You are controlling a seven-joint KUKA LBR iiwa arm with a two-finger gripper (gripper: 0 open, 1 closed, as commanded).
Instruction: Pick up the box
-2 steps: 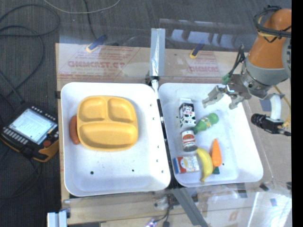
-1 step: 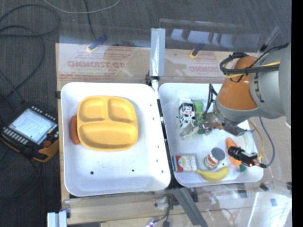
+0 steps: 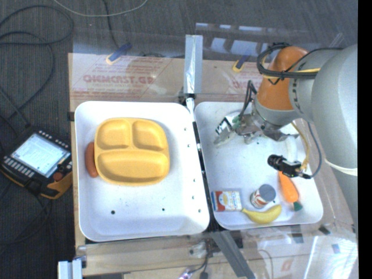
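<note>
Small red-and-white cardboard box (image 3: 227, 200) lies at right white bin's (image 3: 232, 161) near edge | gripper (image 3: 224, 127) well apart, fingers spread, grasping nothing

Dark grey carpet floor (image 3: 35, 57) surrounds the workspace, crossed by thin black and pale cables (image 3: 99, 7). The tabletop (image 3: 128, 83) is brown board with faded red lettering, held by blue clamps (image 3: 118, 53) at its far edge. A metal strut (image 3: 192, 63) rises between the bins. A teach pendant (image 3: 36, 163) with a lit screen lies on the floor at the left.
</note>
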